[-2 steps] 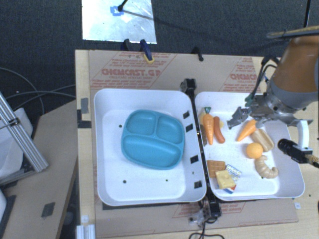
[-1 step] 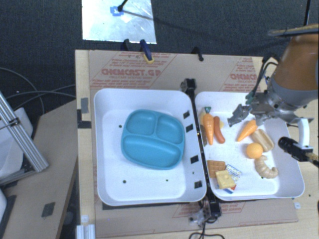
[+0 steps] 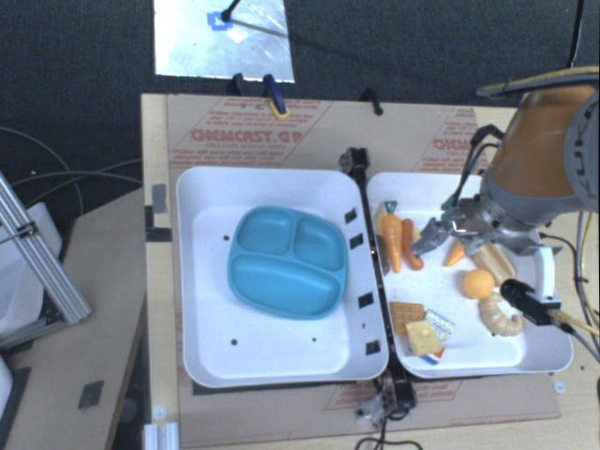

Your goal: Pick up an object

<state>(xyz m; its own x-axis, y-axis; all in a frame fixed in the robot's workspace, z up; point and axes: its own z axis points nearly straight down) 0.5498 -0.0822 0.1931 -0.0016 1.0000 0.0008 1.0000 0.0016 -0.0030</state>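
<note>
The grey arm with its orange band (image 3: 548,139) reaches in from the right and hangs low over the right-hand shallow white bin (image 3: 420,193), where all the loose pieces lie. Its gripper (image 3: 429,240) points down and towards the divider between the bins, just beside two orange toy carrots with green tops (image 3: 398,240) that lie side by side along the bin's left wall. From here I cannot tell whether the gripper is apart or together, and nothing shows clamped in it. A small orange wedge (image 3: 455,255) sits right under the wrist, close to the carrots. A little nearer the front rests a round orange fruit (image 3: 478,284), with a pale tan bread roll (image 3: 497,261) just behind it and a tan curled pastry (image 3: 502,320) just in front. Towards the front left corner of that bin lies a brown square cracker (image 3: 406,313), and touching it a yellow cheese wedge (image 3: 424,339) with a crinkled clear wrapper (image 3: 440,324) against it. The left-hand shallow white bin (image 3: 192,251) holds a blue divided plastic plate (image 3: 289,261), lying flat near its middle. Both bins sit on a brown cardboard sheet with red print (image 3: 248,134) covering the counter.
</note>
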